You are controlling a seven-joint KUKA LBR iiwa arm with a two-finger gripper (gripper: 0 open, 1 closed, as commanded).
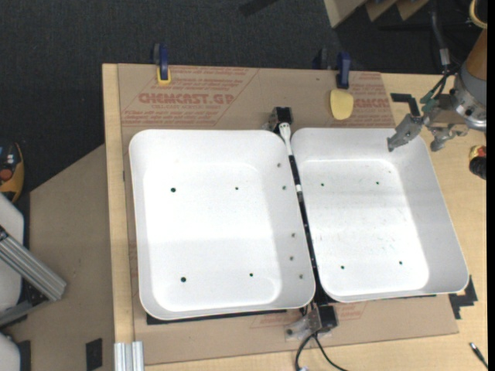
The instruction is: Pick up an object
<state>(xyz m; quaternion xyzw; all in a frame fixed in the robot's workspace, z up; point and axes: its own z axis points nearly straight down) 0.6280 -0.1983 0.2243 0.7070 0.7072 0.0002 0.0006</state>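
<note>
A small pale-yellow object (341,103) lies on the cardboard bench top behind the right bin (433,207), outside both bins. My gripper (421,138) hangs over the far right corner of the right bin, to the right of the yellow object and apart from it. Its two grey fingers (402,136) are spread open with nothing between them.
The left bin (147,207) sits beside the right one, and a black clamp (281,119) marks the seam at the back. Blue clamps (162,62) hold the cardboard at the bench's far edge. Cables and a connector (317,323) lie at the front.
</note>
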